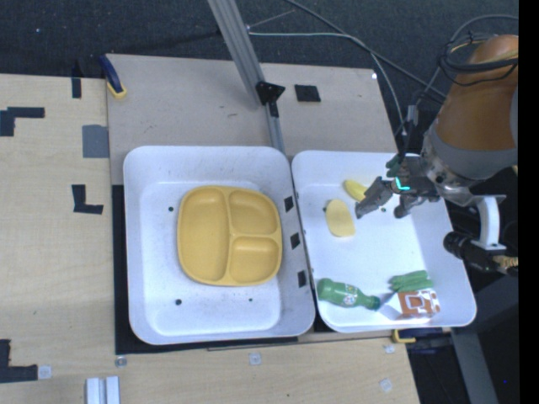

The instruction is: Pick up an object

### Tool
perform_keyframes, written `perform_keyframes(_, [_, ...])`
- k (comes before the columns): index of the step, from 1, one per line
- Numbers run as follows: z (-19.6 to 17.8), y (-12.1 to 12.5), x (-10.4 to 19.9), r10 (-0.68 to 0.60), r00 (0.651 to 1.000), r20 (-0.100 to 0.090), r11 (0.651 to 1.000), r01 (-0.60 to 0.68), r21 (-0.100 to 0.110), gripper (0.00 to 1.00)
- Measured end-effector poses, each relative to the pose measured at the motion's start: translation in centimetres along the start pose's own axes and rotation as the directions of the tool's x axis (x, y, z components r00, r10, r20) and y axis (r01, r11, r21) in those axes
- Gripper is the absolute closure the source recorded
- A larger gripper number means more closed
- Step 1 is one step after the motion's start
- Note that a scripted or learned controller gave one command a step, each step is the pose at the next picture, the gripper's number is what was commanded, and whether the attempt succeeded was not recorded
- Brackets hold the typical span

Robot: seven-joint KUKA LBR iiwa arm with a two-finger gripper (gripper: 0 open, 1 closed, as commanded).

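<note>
The pincer (386, 202) is hanging over the right bin (438, 251), near its twelve o'clock edge, with its two dark fingers spread wide and nothing lying between them. The grey arm (472, 133) with its orange band is reaching in from three o'clock.

Just beside the left fingertip, toward nine o'clock, a pale yellow block (340, 219) is lying on the bin floor — apart from the fingers, not touching them. A smaller yellow piece (354, 189) is resting toward eleven o'clock of the pincer, close under the finger.

Along the bin's six o'clock side a green bottle (345, 294) is lying on its side, and toward four o'clock of it a green item (410, 280) is sitting against an orange-and-white packet (418, 303).

The left bin (152, 225) is carrying a yellow compartment tray (229, 235), lying flat near its middle — well apart from the pincer. Both bins are sitting side by side on the desk (185, 99).
</note>
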State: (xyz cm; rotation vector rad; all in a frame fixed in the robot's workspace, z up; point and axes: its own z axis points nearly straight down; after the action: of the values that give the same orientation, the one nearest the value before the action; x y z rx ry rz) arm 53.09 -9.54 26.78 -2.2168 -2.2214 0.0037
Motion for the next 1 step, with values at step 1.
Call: perform_keyframes(1, [-0.08,0.05,0.00,0.000,1.000,0.000,1.000,0.000,-0.002,0.00])
